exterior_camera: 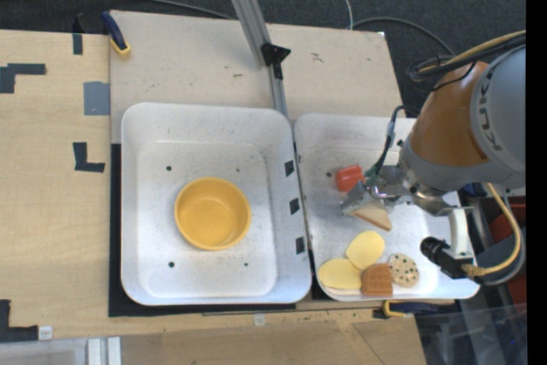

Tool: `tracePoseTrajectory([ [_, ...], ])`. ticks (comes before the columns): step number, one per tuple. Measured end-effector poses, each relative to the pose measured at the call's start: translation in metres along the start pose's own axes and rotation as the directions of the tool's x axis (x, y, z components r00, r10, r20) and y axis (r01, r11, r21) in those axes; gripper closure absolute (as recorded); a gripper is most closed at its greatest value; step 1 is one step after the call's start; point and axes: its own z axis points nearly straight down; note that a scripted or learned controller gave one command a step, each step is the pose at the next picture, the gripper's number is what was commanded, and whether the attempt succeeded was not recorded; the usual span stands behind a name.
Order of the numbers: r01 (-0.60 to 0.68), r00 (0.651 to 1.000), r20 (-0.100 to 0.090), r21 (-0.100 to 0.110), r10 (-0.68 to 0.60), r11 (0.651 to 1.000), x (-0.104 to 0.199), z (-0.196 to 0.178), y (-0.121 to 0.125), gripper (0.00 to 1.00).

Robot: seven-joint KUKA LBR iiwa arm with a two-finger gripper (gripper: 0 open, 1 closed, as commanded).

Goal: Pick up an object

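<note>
The gripper (357,199) is low in the right bin (320,141), with its metal fingertips directed toward that bin's middle. Whether the jaws are apart or together cannot be told; the tips are small and blurred against the white floor. No object is visibly between them, so nothing should be counted as held.

Nearest objects: a red piece (348,178) lies just above the fingertips, close enough that contact cannot be ruled out. A tan wedge (374,218) lies just below and to the right of the tips, partly under the wrist. The gripper therefore sits between these two items, and either one is a plausible pick target; judging by the tip direction, the red piece is the likelier.

Further out, along the bin's near edge, four flat food items are grouped: two yellow discs (366,249), a brown square (376,279) and a cookie (403,270). They touch or overlap, which would make a clean grasp harder there.

The left bin (141,128) holds a yellow bowl (213,212), well apart from the arm.

The arm (449,132) enters from the right and bends down over the right bin, shading its right side. The pick is judged not yet complete.
</note>
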Motion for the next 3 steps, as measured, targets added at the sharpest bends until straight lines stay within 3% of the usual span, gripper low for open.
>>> tracePoseTrajectory([
  [1,0.0,1.0,0.0,0.0,0.0,1.0,-0.006,-0.047,0.008,1.0],
  [2,0.0,1.0,0.0,0.002,0.0,1.0,-0.006,-0.068,0.008,1.0],
  [3,0.005,1.0,-0.002,0.005,-0.005,1.0,0.039,-0.071,0.008,1.0],
])
